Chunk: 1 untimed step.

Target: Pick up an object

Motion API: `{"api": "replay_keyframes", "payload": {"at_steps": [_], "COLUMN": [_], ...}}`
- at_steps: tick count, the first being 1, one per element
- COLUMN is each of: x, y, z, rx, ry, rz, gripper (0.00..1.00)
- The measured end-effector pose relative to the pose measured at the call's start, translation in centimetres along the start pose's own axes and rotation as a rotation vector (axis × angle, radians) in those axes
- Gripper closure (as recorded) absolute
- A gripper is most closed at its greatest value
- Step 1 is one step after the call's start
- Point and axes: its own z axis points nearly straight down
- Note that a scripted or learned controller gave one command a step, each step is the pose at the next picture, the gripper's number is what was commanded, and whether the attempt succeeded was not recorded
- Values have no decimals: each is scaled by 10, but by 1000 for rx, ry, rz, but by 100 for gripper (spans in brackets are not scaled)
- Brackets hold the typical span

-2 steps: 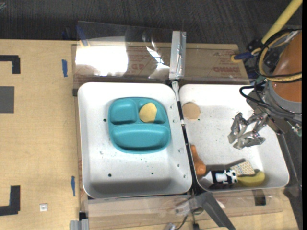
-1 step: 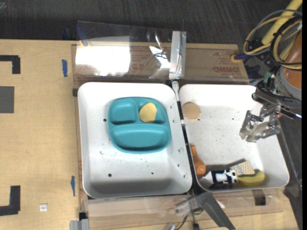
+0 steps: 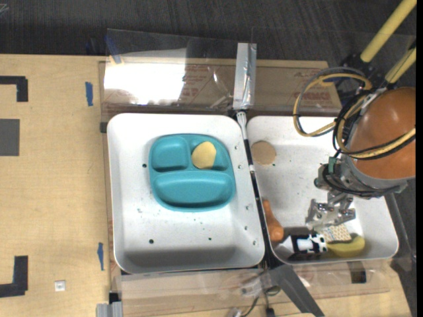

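Brown bench [image 3: 46, 177], two white bins [image 3: 125, 197], dark floor [image 3: 165, 12]

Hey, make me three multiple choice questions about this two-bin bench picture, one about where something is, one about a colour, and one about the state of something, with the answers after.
1. Where does the yellow round piece lie?
A. In the teal tray's upper right compartment
B. On the right bin's floor
C. On the cardboard bench

2. What colour is the divided tray?
A. Red
B. Teal
C. Black

3. How does the gripper stand?
A. Over the left bin
B. Outside both bins
C. Low in the right bin, above the banana

Answers: 1 A, it sits inside that compartment. 2 B, the tray is plainly teal. 3 C, it hangs just above the things at the right bin's near edge.
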Motion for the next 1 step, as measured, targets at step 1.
{"api": "replay_keyframes", "payload": {"at_steps": [1], "x": [-9], "y": [0], "z": [-62], "rx": [11], "ry": [1], "rz": [-359], "gripper": [100]}}
